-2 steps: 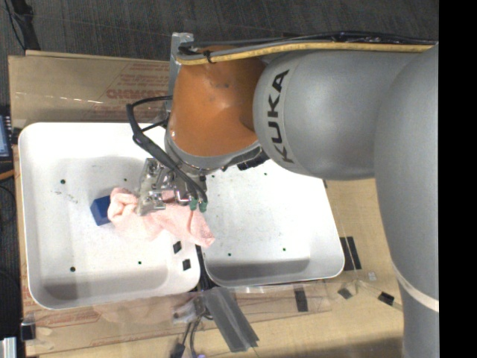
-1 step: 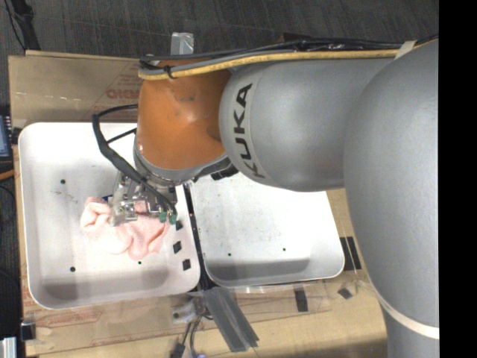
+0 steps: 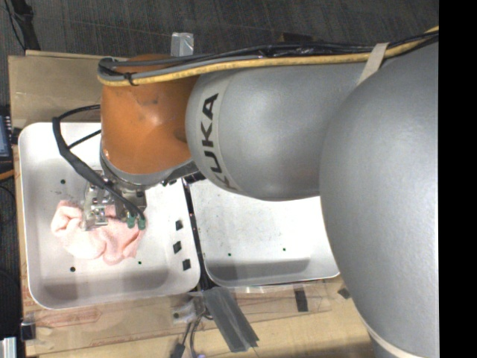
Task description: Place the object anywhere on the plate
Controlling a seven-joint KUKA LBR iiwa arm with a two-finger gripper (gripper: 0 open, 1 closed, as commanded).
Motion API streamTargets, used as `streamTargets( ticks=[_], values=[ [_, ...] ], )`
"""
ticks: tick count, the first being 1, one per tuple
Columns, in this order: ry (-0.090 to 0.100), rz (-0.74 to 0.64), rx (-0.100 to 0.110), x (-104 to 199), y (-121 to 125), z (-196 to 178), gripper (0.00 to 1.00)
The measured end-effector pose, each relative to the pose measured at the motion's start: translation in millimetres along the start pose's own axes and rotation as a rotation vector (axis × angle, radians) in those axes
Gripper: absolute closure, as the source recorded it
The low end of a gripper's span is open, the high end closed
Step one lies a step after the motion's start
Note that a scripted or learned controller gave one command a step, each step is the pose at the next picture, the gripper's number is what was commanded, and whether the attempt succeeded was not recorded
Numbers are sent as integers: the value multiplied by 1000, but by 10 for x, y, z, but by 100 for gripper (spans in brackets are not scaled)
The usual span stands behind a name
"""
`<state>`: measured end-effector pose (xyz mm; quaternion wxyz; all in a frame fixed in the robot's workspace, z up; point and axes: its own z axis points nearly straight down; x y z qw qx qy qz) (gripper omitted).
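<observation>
arm: I am seeing it reaching in from the right, orange band above wrist | gripper: pointing down, hanging low over left side

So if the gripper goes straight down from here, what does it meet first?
Most likely the pink cloth in the left bin: the gripper points down right over it. How much gap remains is unclear from this view.

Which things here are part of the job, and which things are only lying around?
Part of the job:
- pink cloth, crumpled in the left bin
- tool, just above the cloth

Only lying around:
- right bin
- black cables hanging from the arm

I see no plate anywhere.
</observation>
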<state>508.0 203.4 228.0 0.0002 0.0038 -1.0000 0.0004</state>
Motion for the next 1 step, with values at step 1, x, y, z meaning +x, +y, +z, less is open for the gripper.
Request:
streamTargets(
  ticks=[1],
  values=[
    [0, 0, 0, -1, -1, -2, 0]
  ],
)
